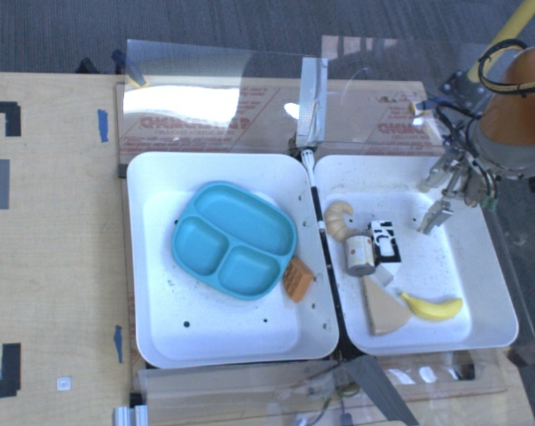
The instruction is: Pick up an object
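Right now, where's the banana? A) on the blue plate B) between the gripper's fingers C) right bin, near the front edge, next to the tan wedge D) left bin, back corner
C: the banana lies on the floor of the right bin, toward its front edge, just right of the tan wedge; the gripper sits at that bin's back right, apart from it.

a yellow banana (pixel 433 307) lies flat in the right bin (pixel 489 264), just beside a tan wedge (pixel 384 309), a can (pixel 359 254) and a croissant (pixel 340 218).
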